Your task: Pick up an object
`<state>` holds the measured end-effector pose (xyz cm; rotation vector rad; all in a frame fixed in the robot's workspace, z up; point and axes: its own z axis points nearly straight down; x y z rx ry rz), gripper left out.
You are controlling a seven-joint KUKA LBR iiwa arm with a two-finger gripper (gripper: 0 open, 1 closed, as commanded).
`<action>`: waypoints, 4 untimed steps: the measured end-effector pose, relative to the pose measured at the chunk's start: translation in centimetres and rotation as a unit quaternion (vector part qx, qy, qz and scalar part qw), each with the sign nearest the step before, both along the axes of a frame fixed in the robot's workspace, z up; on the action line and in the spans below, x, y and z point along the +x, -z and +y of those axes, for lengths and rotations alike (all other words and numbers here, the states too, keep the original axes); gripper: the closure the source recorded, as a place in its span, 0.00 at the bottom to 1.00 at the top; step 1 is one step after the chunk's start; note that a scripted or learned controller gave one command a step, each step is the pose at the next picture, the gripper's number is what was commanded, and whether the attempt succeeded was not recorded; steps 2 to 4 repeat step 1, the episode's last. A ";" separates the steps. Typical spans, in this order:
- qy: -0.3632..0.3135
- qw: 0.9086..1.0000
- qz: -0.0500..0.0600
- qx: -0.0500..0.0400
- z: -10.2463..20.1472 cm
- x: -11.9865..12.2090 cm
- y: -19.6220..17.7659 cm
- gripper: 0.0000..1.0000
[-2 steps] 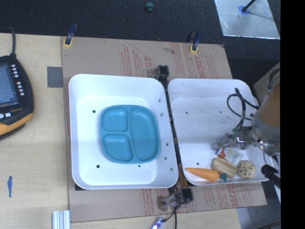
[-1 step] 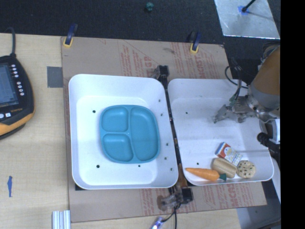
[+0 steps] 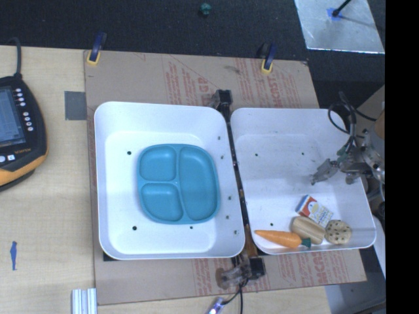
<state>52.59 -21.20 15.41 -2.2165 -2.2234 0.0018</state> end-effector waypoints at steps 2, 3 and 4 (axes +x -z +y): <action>0.000 1.000 0.000 0.000 2.1 8.6 3.6 0.00; 0.000 1.000 0.000 0.000 2.1 8.6 3.6 0.00; 0.000 1.000 0.000 0.000 2.1 8.6 3.6 0.00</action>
